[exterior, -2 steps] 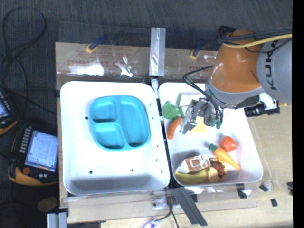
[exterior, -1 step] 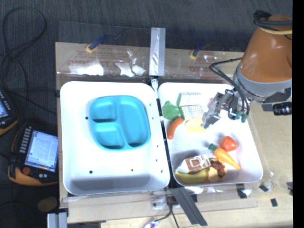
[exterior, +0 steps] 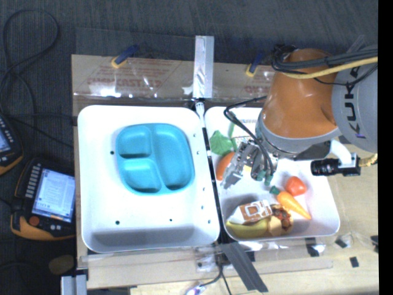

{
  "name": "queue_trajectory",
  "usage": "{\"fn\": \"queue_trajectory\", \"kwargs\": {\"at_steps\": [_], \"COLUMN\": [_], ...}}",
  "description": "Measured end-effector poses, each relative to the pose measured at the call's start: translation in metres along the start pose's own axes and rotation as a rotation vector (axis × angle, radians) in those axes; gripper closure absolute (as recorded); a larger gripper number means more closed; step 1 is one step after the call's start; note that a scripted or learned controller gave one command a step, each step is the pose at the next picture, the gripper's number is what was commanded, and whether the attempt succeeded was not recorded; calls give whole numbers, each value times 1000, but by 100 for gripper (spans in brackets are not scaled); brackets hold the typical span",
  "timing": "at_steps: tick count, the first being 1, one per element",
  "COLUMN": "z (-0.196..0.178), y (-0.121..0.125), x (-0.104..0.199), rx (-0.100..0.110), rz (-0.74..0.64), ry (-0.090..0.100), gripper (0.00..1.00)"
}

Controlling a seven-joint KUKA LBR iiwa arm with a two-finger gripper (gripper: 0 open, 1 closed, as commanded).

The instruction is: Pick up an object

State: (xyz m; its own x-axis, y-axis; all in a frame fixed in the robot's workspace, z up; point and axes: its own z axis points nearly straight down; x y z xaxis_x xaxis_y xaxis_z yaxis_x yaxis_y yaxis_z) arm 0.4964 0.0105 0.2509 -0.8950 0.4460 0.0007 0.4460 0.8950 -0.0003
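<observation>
My gripper (exterior: 241,169) hangs over the left part of the right bin (exterior: 328,223), beneath the orange wrist band. Its metal fingers (exterior: 233,176) point down and to the left, close to an orange carrot-like piece (exterior: 223,162) and a green leafy toy (exterior: 220,142). I see nothing between the fingers. Further right in the same bin lie a red tomato (exterior: 295,185), an orange carrot (exterior: 293,205), a yellow banana (exterior: 249,228) and a small white and brown packet (exterior: 255,211). The arm hides the back of this bin.
The left bin (exterior: 98,220) holds a blue divided plate (exterior: 153,157). A ridge (exterior: 209,183) separates the two bins. Clamps and a plastic sheet sit behind the bins. A teach pendant (exterior: 46,195) lies off the bench at left.
</observation>
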Motion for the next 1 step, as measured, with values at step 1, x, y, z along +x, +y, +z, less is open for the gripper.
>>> {"fn": "queue_trajectory", "kwargs": {"at_steps": [1], "z": [-54], "y": [4], "x": [-52], "rx": [0], "rz": [187], "ry": [-4], "gripper": [100]}}
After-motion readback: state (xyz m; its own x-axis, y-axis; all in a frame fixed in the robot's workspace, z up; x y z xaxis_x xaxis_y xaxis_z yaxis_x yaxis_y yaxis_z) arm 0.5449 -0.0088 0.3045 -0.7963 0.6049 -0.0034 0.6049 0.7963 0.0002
